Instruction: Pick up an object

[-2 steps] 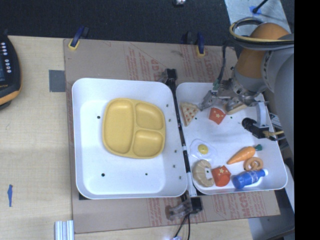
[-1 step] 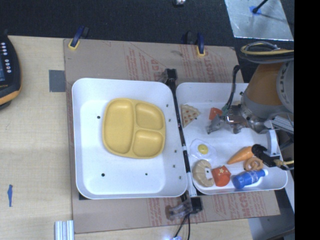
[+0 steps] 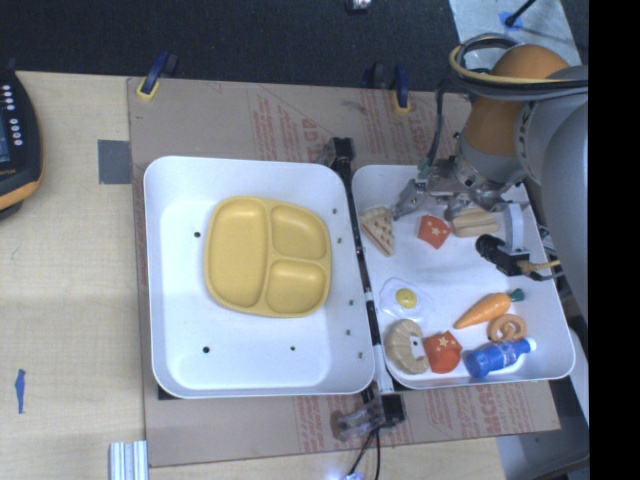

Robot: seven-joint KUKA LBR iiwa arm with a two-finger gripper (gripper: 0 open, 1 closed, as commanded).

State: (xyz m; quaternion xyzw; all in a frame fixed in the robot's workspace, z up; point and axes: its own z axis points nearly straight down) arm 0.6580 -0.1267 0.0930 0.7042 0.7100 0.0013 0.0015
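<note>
Camera view, end effector [image 3: 436,200] fingertips indistinct, arm [image 3: 520,118] hiding right bin [image 3: 560,358] corner

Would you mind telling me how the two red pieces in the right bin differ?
The upper red piece lies near the bin's far end, right by the claw; the lower red piece sits near the front.

The upper one lies apart from other toys; the lower one touches the round tan piece.

Both are small, red, with a yellowish mark.

The arm [image 3: 520,118] covers the far right corner of the right bin [image 3: 560,363]. The gripper [image 3: 437,200] is too small and dark to read. A black device [image 3: 18,138] is cut off by the left edge.
</note>
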